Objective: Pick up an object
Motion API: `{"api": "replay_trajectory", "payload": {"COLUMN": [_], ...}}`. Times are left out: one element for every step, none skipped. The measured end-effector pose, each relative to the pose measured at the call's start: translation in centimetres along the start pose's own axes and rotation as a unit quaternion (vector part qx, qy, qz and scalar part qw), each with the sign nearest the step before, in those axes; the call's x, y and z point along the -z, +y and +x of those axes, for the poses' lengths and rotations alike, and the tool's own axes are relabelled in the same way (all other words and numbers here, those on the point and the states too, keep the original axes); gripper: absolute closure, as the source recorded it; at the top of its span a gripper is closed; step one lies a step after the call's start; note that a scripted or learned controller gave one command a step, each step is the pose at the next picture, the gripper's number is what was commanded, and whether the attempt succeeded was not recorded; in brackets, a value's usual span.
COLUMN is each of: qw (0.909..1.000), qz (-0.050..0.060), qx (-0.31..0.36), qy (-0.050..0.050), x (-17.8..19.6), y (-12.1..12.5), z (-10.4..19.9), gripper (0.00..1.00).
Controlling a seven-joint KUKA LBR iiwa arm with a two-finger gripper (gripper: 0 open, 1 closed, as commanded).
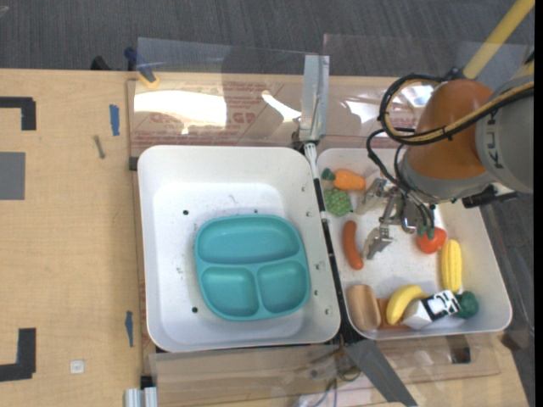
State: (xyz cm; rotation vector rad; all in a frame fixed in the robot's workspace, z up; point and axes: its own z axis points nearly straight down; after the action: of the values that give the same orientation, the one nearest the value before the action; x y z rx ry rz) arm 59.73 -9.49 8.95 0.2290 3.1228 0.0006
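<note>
Hovering over the right bin [496,270], we read the scene near to far.
Near edge: we see a bread roll [364,306], a curved banana [402,303] and a black-and-white block [439,304] crowded together.
Middle: a red sausage [352,244] lies alone on bare floor, just left of our gripper [383,236].
Fingers: they hang slightly parted, pointing down, with nothing between them.
Right: a tomato [429,241] and a second banana [451,265] sit beside the wrist.
Far corner: a carrot [349,179] touches a green vegetable [338,201].
Left bin: a teal tray [251,265].
Advice: we judge the sausage easiest; straddle its narrow width, descend fully, then close.
</note>
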Motion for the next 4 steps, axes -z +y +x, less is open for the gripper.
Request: {"api": "replay_trajectory", "payload": {"qw": [0.9991, 0.9951, 0.9837, 0.9752], "qz": [0.0, 0.001, 0.0, 0.0], "qx": [-0.043, -0.099, -0.18, -0.221], "qy": [-0.001, 0.005, 0.001, 0.0], "x": [0.1, -0.1, 0.0, 0.0], "y": [-0.5, -0.1, -0.3, 0.2], "z": [3.4, -2.9, -0.7, -0.1], "gripper": [0.0, 0.0, 0.0, 0.0]}}
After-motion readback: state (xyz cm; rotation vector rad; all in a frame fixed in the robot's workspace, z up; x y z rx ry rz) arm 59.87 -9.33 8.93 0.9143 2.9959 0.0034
